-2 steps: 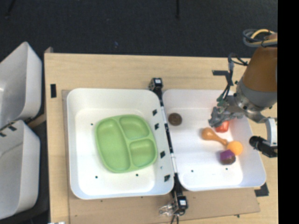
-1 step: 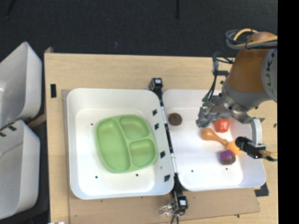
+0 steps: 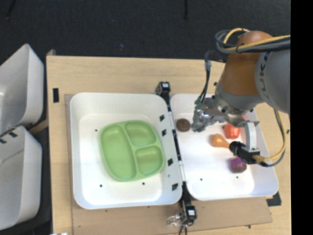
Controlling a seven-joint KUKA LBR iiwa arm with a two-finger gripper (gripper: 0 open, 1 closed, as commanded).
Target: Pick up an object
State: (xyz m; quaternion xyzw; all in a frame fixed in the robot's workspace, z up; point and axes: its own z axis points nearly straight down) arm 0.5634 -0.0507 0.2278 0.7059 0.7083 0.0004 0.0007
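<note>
Overhead, the gripper (image 3: 199, 124) hangs in the right bin (image 3: 215, 185) just beside a brown round object (image 3: 183, 125) (finger state: cannot tell).

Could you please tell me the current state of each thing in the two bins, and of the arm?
green divided tray: lying flat in the left bin, compartments bare.
brown round object: resting in the right bin, beside the gripper.
orange object: lying loose in the right bin.
red object: partly hidden under the arm.
purple object: resting loose, near the bin's front.
gripper: lowered into the right bin, holding nothing visible.
</note>
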